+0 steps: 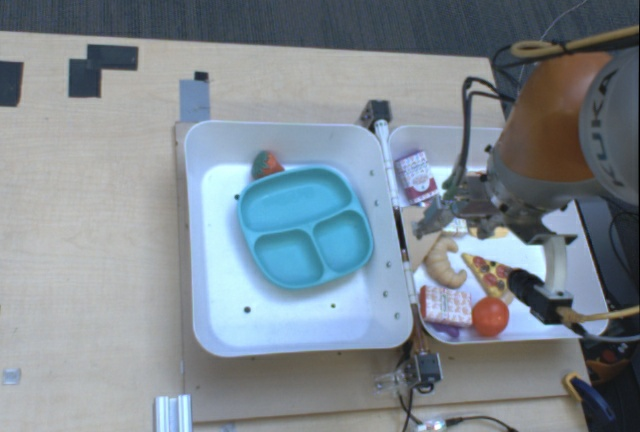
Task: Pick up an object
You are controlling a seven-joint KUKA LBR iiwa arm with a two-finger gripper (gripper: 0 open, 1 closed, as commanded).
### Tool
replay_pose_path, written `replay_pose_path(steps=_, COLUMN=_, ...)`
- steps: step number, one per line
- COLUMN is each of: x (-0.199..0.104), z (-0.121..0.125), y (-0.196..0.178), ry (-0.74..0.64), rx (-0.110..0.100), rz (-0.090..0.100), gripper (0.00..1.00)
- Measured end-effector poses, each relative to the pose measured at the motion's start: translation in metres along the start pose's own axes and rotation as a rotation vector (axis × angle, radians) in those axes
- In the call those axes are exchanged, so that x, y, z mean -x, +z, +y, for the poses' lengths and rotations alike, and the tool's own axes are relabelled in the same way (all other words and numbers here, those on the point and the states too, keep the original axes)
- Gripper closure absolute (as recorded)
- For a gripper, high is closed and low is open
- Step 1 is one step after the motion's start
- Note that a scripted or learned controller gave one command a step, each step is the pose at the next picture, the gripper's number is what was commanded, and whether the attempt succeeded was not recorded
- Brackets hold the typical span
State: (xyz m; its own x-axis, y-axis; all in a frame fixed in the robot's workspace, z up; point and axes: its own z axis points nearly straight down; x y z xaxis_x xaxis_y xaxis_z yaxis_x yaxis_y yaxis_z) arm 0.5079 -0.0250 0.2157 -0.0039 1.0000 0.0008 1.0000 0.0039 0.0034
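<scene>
At the near edge of the right bin (500, 337) a red tomato (490, 317) is seen beside a small red-and-white packet (445, 305). Just behind them a pizza slice (488, 270) and a pale croissant (443, 261) are laid. Over the croissant the gripper (440, 217) is hung, nothing visibly grasped; whether it is spread or clenched cannot be told. Farther back a purple packet (414, 175) is found. In the left bin (215, 250) a blue divided tray (303, 225) is set, a small orange-green item (266, 163) touching its far rim
</scene>
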Motion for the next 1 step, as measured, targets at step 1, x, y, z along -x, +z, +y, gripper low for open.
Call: replay_pose_path(steps=1, x=0.0, z=0.0, y=0.0, ry=0.0, rx=0.0, rz=0.0, gripper=0.0)
